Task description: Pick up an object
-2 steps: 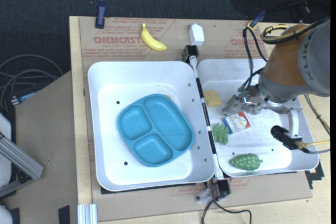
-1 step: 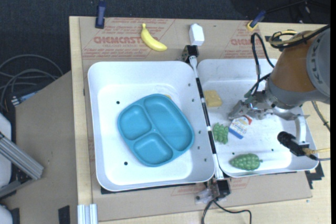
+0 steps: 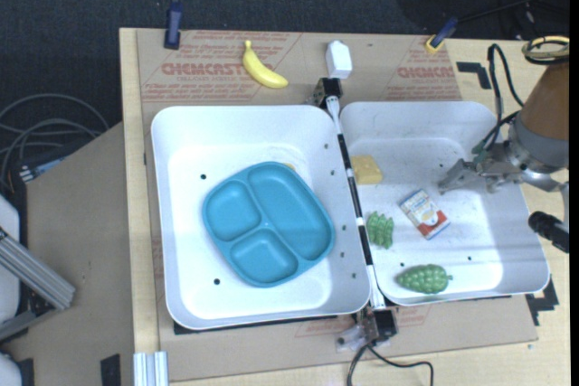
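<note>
2 white bins are seen side by side on the surface (image 3: 208, 72). The left bin (image 3: 181, 194) holds a blue 3-compartment plate (image 3: 265, 223). In the right bin (image 3: 507, 271) a yellow block (image 3: 366, 169), a small red-and-white packet (image 3: 423, 213), a green leafy piece (image 3: 380, 230) and a bunch of green grapes (image 3: 422, 278) are found, all apart from one another. The pincer (image 3: 452, 179) is seen low over the right bin, above and right of the packet; whether it is open or closed cannot be told. A banana (image 3: 262, 68) lies on the surface behind the left bin.
</note>
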